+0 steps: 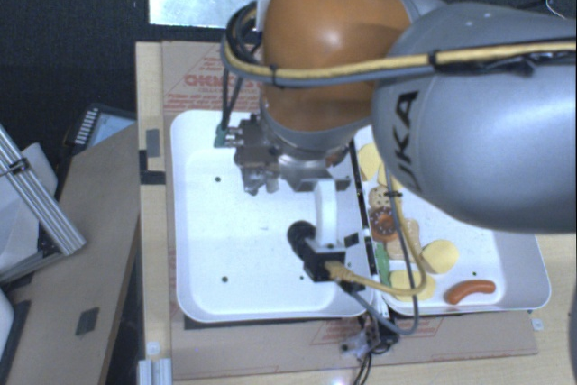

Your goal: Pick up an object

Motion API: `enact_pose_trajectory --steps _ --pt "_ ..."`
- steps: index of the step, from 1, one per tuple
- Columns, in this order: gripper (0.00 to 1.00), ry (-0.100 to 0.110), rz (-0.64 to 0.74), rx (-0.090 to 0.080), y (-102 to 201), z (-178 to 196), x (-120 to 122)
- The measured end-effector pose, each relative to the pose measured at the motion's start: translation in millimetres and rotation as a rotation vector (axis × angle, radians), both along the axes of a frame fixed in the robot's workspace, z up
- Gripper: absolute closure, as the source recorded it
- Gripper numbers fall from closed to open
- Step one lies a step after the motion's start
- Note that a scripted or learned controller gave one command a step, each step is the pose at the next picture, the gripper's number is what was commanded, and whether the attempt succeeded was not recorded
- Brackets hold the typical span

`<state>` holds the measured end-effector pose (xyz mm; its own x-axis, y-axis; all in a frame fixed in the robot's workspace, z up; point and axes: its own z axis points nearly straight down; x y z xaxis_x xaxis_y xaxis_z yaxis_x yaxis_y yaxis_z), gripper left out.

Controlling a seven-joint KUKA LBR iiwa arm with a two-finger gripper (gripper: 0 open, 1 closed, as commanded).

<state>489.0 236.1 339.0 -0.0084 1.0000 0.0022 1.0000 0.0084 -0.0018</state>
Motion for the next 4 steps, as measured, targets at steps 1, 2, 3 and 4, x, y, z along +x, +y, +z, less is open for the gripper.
enact_pose_trajectory --steps 1,2,3,4 --pt "1.0 -0.02 -0.002 0.008 -2 168 -2" --pt "1.0 -0.007 -0.003 0.001 -2 198 -3" --pt "1.0 -0.002 -0.009 -0.002 -31 196 -2" --pt "1.0 -0.004 -0.014 -0.003 -105 196 -2"
